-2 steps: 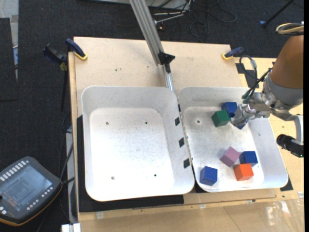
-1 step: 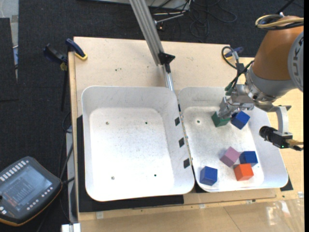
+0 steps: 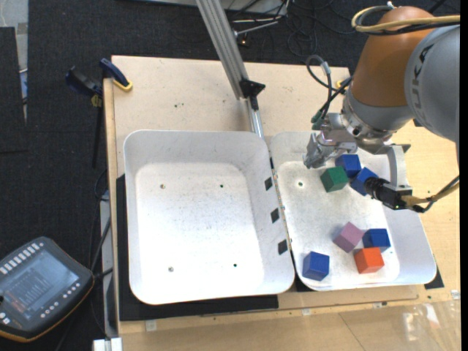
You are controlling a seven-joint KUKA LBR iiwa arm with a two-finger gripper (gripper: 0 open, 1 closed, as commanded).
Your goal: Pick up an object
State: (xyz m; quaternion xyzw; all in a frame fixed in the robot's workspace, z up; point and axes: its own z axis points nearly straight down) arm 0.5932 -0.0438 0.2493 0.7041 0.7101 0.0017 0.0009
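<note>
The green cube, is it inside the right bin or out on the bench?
Inside. The green cube rests on the right bin's white floor, just beneath the end effector.

Glossy white plastic bins (image 3: 146,152)

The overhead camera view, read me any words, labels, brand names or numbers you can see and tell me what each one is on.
"KUKA", partly seen, running down the grey arm.
Handheld pendant screen and keys: too small and blurred to read.
No text on the blocks or bins.
</note>
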